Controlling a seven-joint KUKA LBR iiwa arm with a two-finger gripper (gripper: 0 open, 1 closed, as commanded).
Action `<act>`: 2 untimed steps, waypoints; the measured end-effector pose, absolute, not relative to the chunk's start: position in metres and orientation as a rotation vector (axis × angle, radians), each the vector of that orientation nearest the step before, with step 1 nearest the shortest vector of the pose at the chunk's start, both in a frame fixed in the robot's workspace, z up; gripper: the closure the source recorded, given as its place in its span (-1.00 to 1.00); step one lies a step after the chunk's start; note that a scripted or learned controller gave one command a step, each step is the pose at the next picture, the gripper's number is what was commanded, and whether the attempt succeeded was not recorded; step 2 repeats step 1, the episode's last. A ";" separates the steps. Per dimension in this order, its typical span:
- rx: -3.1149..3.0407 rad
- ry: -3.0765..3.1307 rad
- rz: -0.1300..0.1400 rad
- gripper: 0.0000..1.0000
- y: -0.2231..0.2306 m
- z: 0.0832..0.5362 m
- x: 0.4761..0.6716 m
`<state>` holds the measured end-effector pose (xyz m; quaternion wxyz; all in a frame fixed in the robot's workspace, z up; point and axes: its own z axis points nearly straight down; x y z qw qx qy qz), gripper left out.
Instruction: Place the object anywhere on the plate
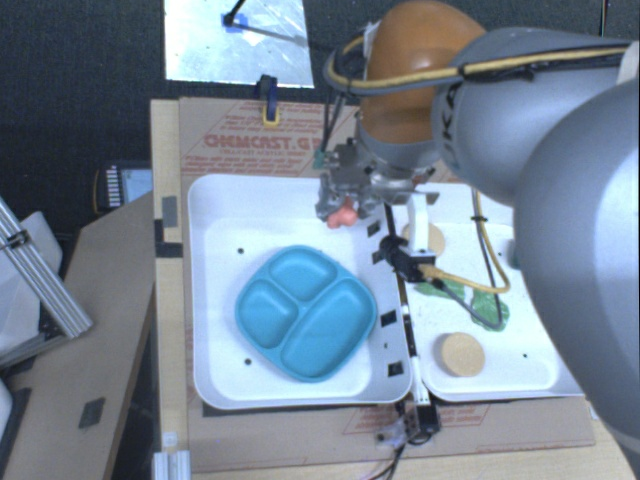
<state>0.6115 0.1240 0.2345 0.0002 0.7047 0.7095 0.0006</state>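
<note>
A blue plate (305,311) with three compartments lies in the left white bin (225,228). My gripper (343,208) hangs over the back right part of that bin, above and behind the plate. A small red-orange object (343,216) sits between its fingers, held in the air. The big grey arm with its orange band reaches in from the right and hides much of the right bin.
The right bin (530,368) holds a tan round disc (462,354) near the front, a green and yellow item (472,295) in the middle, and a pale round piece (430,238) further back. A black-clipped divider (400,308) separates the bins. Cardboard lies underneath.
</note>
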 end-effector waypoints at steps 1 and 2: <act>2.216 2.226 0.002 -1.00 0.123 0.235 0.612; 2.216 2.226 0.002 -1.00 0.123 0.235 0.612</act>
